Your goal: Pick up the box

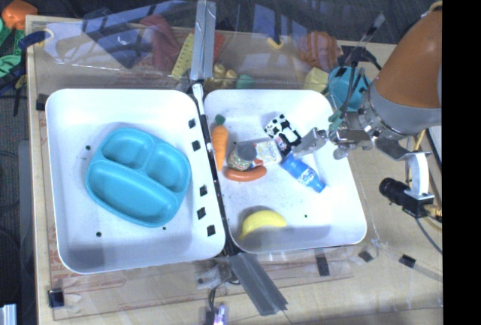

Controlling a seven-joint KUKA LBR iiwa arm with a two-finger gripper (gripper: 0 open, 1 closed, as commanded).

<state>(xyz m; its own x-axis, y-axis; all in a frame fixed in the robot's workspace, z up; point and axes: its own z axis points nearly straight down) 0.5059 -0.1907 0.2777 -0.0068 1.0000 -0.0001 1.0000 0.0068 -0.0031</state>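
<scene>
The robot's metal jaws [325,137] hover near the right bin's [342,222] right edge, their spread unclear; descending squarely over the small blue rectangular box [303,171] looks wise.

Arm [409,64]: enters from the right, grey body with orange band uppermost.
Wrist: angled down and leftward.
Gripper [319,140]: low, pointing left; opening not discernible.

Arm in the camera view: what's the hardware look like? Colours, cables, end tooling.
Bulky grey arm with a broad orange band above the wrist. Small metallic grey hand with dark parts. Thin dark cables loop near the wrist, beside a teal fitting.
</scene>
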